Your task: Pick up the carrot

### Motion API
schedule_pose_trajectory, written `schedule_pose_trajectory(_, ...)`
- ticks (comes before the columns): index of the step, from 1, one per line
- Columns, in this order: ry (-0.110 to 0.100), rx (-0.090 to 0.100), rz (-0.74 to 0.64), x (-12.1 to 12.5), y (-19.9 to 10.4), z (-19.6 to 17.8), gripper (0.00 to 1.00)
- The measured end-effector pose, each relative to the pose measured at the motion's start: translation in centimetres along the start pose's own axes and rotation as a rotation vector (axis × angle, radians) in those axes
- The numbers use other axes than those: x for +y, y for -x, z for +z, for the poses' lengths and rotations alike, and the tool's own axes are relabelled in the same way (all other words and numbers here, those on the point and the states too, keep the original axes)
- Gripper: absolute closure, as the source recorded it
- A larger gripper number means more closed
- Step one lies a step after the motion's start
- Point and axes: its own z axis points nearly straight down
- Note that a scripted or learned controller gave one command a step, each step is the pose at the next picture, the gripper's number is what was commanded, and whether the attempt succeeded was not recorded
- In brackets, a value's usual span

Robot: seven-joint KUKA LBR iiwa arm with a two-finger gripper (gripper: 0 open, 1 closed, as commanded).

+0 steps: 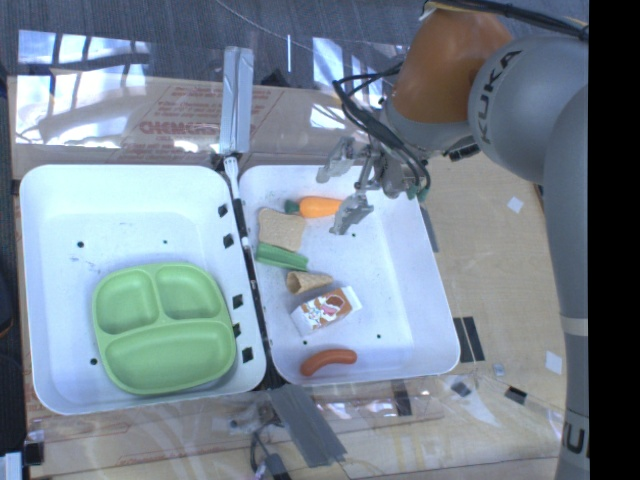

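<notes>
One carrot (pixel 318 207) lies just left of, seemingly touching, gripper (pixel 345 193)

1. A green divided plate (pixel 163 326) lies in the left bin (pixel 60 218), lower left of the frame.
2. The right bin (pixel 420 298) holds a bread slice (pixel 281 231), a green pod (pixel 281 257), a printed packet (pixel 326 310) and a sausage (pixel 328 361).

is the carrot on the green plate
No, the carrot lies in the right bin by the bread, while the green plate sits in the left bin.
</notes>
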Motion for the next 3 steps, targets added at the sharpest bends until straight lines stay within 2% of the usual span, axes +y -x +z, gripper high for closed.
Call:
schedule_pose_trajectory(1,0.001,0.006,0.356,-0.6,0.3,10.1,0.00)
schedule_pose_trajectory(2,0.000,-0.001,0.349,-0.5,0.6,8.6,1.00)
schedule_pose_trajectory(3,0.002,-0.013,0.208,7.8,-1.6,-3.2,1.00)
